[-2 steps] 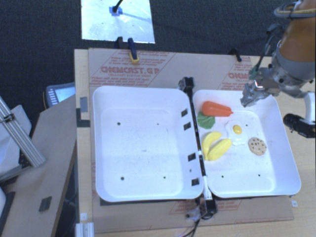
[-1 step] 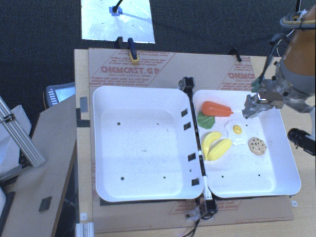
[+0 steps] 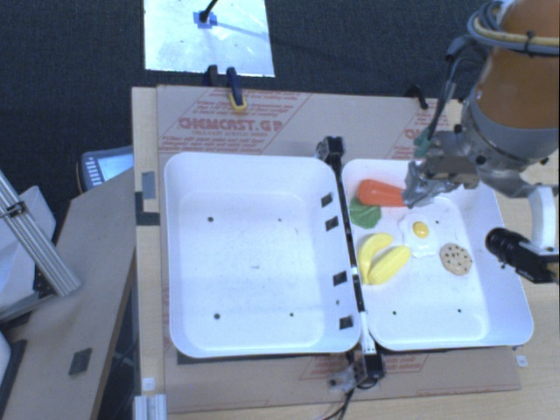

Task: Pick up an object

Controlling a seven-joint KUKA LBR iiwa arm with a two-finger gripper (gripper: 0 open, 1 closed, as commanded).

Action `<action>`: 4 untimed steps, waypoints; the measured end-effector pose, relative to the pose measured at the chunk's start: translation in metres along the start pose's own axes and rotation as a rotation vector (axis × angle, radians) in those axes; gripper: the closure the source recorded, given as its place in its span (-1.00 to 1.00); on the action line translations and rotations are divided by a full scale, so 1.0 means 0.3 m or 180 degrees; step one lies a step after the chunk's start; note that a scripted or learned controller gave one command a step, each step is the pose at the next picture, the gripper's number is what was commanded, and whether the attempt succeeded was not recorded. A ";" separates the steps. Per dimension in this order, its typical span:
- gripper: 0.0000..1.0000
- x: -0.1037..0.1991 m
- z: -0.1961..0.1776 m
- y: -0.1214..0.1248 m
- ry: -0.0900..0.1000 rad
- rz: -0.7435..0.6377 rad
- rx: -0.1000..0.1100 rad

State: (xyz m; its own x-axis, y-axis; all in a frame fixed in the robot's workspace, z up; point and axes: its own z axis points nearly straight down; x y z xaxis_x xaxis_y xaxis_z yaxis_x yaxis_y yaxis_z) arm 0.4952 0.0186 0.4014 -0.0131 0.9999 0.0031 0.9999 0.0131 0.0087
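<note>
In the right bin (image 3: 490,322) lie an orange carrot with a green leafy end (image 3: 378,193), a yellow banana (image 3: 383,258), a fried egg (image 3: 421,232) and a brown cookie (image 3: 455,258). My gripper (image 3: 418,192) hangs low over the back of this bin, right at the carrot's right end and just behind the egg. Its dark fingers point down and blend together in this view. Nothing is visibly held between them.
The left bin (image 3: 254,252) sits beside the right one, joined by a black clip strip (image 3: 343,234). The grey and orange arm (image 3: 516,86) fills the upper right. A black part (image 3: 516,252) sticks in over the right bin's right rim.
</note>
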 end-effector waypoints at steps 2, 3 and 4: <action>1.00 0.451 -0.183 -0.023 0.0003 0.0006 0.0007; 1.00 0.639 -0.387 -0.018 0.0006 0.0010 0.0002; -1.00 0.627 -0.375 -0.018 -0.0006 0.0027 0.0022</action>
State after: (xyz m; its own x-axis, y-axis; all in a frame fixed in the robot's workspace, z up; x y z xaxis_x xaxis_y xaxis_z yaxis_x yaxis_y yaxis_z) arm 0.4864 0.2062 0.5144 -0.0047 1.0000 0.0013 1.0000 0.0047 0.0016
